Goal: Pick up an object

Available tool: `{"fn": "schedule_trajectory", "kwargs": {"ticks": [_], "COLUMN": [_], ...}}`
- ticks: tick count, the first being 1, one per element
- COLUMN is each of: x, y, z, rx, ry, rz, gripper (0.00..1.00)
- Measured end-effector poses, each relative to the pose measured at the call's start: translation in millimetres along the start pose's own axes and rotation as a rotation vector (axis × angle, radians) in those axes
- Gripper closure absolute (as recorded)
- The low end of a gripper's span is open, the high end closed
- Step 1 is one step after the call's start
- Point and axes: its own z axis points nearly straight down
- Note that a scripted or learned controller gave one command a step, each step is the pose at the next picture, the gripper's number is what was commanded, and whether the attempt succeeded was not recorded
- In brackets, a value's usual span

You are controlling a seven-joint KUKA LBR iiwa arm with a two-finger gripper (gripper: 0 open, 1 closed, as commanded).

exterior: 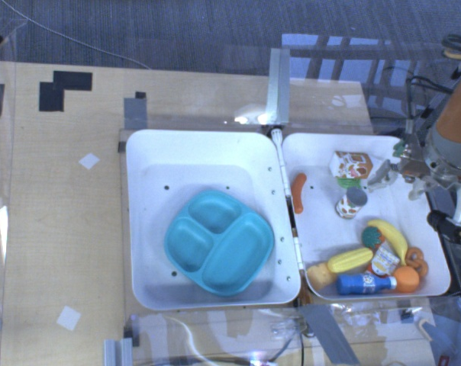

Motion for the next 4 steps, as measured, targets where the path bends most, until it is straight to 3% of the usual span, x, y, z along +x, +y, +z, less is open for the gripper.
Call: {"fn": "schedule_trajectory", "kwargs": {"ticks": [1, 2, 3, 4], "x": [-6, -5, 55, 55], "y": [-92, -88, -98, -98], "z": [72, 60, -58, -58], "rx": [-0.007, -0.017, -0.001, -0.001], "ry": [0.001, 0.001, 0.001, 0.001], "rz": [-0.001, -0.004, 0.219, 0.219], "gripper": [0.0, 1.0, 1.0, 0.0]}}
